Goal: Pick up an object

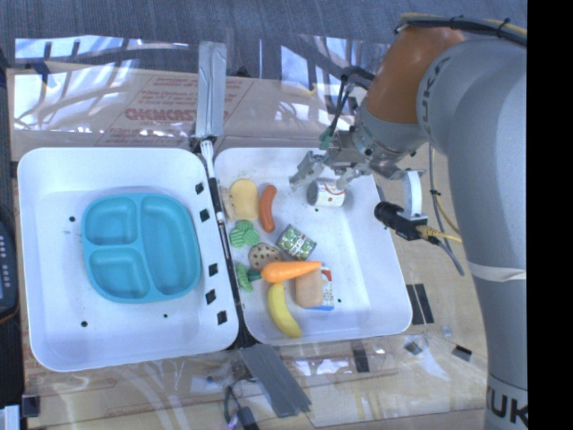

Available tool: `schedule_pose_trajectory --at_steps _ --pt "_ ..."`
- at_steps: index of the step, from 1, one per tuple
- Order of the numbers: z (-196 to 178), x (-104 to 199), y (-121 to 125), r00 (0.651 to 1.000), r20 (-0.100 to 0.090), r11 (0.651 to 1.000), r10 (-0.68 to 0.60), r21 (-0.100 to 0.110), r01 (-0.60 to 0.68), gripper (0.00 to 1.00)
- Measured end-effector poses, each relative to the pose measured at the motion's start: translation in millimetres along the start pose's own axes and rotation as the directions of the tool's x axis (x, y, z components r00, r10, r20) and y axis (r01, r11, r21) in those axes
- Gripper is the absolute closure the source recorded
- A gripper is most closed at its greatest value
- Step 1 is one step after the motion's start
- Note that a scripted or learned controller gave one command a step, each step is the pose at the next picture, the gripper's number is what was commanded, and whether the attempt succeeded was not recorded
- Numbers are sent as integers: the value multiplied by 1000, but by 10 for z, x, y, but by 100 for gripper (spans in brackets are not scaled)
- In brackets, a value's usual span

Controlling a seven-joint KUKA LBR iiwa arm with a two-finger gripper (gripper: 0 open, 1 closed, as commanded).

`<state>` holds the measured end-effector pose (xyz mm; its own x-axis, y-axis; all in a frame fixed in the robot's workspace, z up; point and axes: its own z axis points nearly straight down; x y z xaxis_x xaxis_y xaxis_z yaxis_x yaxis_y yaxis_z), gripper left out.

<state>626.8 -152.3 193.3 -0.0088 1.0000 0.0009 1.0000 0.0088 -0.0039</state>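
Note:
The right bin (380, 267) holds several toy foods: a pale yellow piece (243, 197), a red sausage (267, 206), a green-and-white box (295, 241), an orange carrot (291, 270), a banana (281, 310) and a tan block (311, 289). A small white can (328, 194) with a red mark lies near the bin's far side. My gripper (329, 174) hangs just over this can, at its far edge, with fingers spread apart to the can's left and right. Nothing is lifted between them.
The left bin (54, 267) bears a blue divided tray (141, 245). A green leafy toy (243, 235) and a brown speckled cookie (261, 255) sit by the right bin's left wall. A black cable connector (398, 219) hangs off the arm over the bin's right rim.

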Motion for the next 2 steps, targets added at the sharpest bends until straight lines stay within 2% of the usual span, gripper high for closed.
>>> schedule_pose_trajectory --at_steps 1,2 --pt "1024 251 -226 997 1 997 -78 0 78 0" --pt "1016 233 28 998 1 998 -69 -1 69 0"
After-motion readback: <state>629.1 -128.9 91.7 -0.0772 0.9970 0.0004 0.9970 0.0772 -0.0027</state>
